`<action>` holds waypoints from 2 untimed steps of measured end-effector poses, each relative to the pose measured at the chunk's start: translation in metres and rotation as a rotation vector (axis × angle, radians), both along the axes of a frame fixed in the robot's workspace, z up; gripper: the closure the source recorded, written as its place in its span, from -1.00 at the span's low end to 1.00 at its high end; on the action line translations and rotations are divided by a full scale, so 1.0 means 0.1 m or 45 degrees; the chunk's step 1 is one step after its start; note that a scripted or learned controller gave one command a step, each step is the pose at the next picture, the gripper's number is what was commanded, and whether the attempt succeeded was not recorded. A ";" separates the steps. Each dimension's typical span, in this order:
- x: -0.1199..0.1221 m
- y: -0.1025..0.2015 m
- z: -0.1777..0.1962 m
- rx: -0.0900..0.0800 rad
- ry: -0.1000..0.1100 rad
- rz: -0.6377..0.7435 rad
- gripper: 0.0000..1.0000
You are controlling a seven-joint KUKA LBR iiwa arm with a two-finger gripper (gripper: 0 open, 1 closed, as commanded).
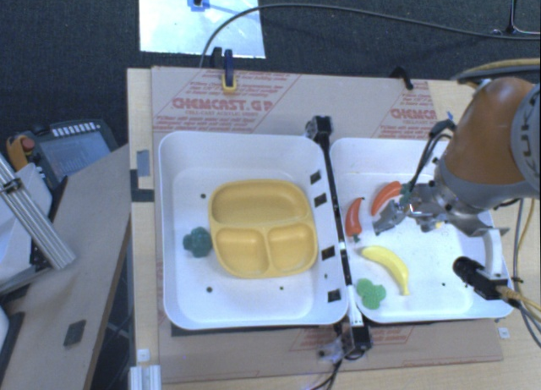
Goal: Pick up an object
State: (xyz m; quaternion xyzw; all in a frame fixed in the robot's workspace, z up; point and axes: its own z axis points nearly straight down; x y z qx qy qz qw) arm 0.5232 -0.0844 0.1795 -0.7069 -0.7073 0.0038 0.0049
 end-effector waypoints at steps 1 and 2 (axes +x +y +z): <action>0.03 0.00 0.06 -0.002 -0.017 0.003 -1.00; -0.05 -0.07 -0.45 -0.001 -0.011 0.000 -1.00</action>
